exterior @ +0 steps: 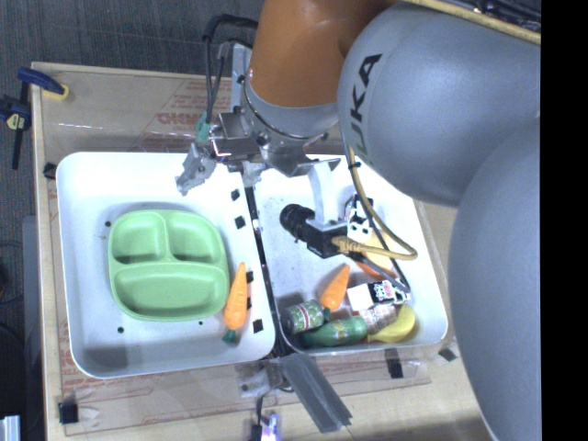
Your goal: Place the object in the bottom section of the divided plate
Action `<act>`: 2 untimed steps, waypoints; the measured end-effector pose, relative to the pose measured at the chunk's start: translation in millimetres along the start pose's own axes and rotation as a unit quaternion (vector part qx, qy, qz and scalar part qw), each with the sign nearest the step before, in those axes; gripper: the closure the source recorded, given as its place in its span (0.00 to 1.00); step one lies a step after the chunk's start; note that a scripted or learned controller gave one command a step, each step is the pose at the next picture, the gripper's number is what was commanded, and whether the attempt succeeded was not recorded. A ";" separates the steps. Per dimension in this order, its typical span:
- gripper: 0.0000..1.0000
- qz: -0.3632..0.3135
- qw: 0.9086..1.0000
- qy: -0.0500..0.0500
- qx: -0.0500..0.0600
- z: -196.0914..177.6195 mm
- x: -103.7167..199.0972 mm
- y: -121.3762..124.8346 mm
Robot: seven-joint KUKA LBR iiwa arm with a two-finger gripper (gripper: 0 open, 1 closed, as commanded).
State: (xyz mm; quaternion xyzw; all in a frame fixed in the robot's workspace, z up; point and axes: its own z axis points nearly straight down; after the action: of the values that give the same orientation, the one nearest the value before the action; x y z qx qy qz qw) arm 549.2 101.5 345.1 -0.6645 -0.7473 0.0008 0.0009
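Carrot (237, 296) lying in left bin (73, 246), just beside divided plate (168, 265) at its right edge, outside every compartment; long axis roughly upright in view, leafy tip toward the near wall. Claw (195, 166) hovering over the bin's far side, beyond the plate, well apart from the carrot. Fingers (188, 175) slightly parted, nothing visible between them. Carrot toward the near-right from claw.

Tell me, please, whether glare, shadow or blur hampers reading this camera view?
In the camera view, the arm looms large and soft-edged, hiding the right bin's far part; the gripper is small and slightly blurred; the green plate and carrot are evenly lit, with faint sheen on the left bin.
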 end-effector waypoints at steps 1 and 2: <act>1.00 -0.006 1.000 0.000 0.003 -9.1 2.4 0.0; 1.00 0.014 1.000 0.000 -0.003 -90.6 -5.6 -50.4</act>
State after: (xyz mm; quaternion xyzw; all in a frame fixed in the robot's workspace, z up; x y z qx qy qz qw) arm 500.1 90.0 435.7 -0.6748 -0.7380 -0.0015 -0.0009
